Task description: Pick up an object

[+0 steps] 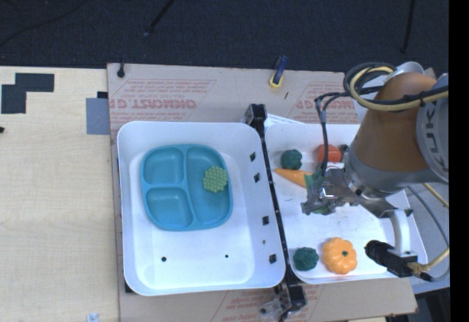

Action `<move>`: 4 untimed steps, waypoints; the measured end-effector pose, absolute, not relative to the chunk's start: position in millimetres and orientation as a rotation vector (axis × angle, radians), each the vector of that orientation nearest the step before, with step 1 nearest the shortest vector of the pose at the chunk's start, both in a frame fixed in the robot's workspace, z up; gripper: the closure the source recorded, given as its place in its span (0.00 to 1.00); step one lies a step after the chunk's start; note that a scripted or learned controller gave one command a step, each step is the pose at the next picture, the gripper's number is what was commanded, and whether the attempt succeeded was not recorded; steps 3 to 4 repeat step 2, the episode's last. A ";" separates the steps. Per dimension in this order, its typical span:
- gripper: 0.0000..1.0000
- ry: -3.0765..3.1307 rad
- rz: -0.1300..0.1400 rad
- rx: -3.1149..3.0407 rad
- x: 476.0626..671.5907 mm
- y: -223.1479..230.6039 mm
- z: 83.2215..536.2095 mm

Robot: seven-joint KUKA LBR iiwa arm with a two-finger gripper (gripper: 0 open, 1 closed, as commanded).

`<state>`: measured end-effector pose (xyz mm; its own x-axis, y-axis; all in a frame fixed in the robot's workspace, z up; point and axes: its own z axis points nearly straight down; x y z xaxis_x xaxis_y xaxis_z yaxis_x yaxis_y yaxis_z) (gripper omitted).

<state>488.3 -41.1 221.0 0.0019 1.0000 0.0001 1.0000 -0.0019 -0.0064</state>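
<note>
Two bins sat side by side on the tabletop (58,188), the left bin (139,254) touching the right bin (289,236) along a shared edge. In the left bin lay a divided tray (176,196), toward the far side, with a round knobbly piece (215,180) in its far right compartment. In the right bin, a broccoli piece (291,159) lay at the far left, a carrot (292,177) just near of it, and a tomato (329,153) to their right. Along the near edge lay a second broccoli piece (305,258) with a pumpkin (339,255) just to its right. The gripper (320,203) hung over the bin's middle.
</note>
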 end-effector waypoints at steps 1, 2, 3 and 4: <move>1.00 -2.221 0.002 -2.218 498.2 -31.6 235.3; 1.00 -2.216 0.007 -2.220 496.2 -39.0 220.4; 1.00 -2.216 0.007 -2.220 496.2 -39.0 220.4; 1.00 -2.216 0.007 -2.220 496.2 -39.0 220.4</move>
